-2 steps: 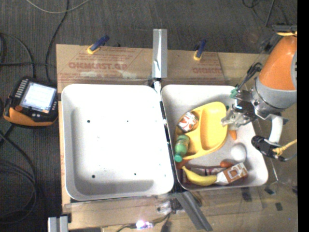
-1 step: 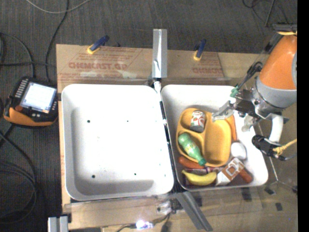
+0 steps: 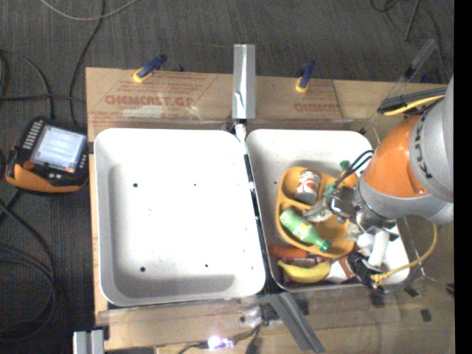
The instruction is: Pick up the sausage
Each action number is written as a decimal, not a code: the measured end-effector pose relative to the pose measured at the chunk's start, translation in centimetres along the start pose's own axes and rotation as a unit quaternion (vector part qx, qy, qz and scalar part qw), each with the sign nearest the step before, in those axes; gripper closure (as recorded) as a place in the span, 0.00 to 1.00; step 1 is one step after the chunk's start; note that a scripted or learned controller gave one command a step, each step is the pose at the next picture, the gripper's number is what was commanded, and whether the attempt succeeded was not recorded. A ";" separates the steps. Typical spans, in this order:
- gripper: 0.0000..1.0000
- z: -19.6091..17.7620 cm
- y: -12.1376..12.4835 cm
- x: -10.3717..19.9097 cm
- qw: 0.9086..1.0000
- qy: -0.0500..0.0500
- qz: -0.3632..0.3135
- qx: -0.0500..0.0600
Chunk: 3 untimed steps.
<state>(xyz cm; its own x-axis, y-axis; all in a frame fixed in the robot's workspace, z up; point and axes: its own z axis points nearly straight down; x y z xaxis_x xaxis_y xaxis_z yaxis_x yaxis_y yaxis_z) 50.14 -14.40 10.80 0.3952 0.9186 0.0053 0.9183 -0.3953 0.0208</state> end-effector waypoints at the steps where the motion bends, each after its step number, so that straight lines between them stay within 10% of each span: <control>1: 0.00 1.5 3.3 6.6 1.000 -0.002 0.007 -0.001; 2: 1.00 0.2 3.5 6.8 1.000 -0.001 0.005 -0.002; 3: 1.00 -7.3 5.2 15.9 1.000 -0.005 0.022 0.011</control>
<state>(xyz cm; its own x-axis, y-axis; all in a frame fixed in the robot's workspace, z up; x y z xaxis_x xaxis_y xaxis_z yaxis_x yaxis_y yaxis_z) 61.01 -1.82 18.32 0.4346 0.9006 -0.0052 0.9006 -0.4346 -0.0012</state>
